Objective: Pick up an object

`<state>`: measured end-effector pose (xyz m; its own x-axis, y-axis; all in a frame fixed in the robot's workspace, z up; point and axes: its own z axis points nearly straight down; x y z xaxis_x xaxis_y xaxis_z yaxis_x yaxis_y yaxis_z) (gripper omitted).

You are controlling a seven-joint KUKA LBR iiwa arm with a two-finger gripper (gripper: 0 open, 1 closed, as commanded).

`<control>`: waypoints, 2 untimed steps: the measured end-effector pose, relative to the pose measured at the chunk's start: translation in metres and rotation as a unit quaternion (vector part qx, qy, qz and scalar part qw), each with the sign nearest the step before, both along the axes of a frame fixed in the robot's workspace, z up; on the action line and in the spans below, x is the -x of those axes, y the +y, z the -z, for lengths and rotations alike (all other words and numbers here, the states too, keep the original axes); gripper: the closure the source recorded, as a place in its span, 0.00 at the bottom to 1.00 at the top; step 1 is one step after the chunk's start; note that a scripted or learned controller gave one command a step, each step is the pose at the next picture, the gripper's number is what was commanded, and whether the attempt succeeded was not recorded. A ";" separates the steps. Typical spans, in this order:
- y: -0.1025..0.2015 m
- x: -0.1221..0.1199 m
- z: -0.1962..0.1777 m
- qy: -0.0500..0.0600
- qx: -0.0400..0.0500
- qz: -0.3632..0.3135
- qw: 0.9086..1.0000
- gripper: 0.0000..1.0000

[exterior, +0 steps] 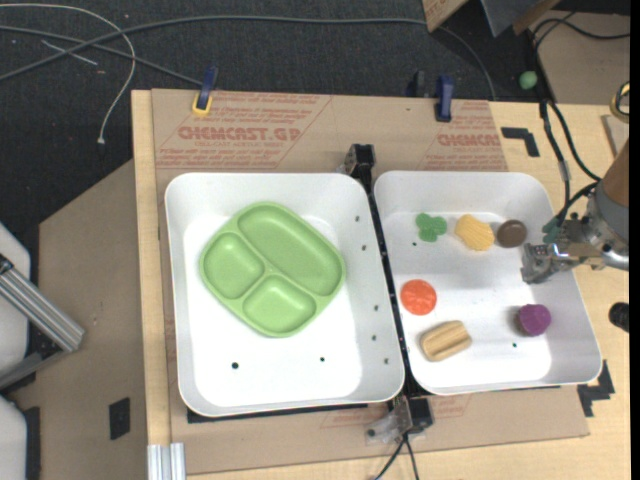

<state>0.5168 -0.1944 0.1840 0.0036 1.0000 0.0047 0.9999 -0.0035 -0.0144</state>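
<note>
Camera view: left bin holds green plate; right bin five small foods; end effector state unclear.

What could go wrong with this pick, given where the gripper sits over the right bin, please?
1. The gripper hangs beside the right bin's rim; descending there might clip it.
2. The brown ball touches the yellow piece, so fingers could shove both.
3. The purple ball looks round and may roll away.

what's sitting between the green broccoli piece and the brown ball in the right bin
In the camera view, a yellow lumpy piece lies between the green broccoli piece and the brown ball, along the far side of the right bin.
</note>
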 end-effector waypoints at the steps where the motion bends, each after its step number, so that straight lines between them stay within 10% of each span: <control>1: 0.000 -0.003 -0.007 -0.007 0.002 -0.002 1.000 0.00; 2: 0.003 -0.011 0.052 -0.004 0.001 -0.002 1.000 0.00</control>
<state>0.5276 -0.1915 0.1315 -0.0004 1.0000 0.0032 1.0000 0.0005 -0.0058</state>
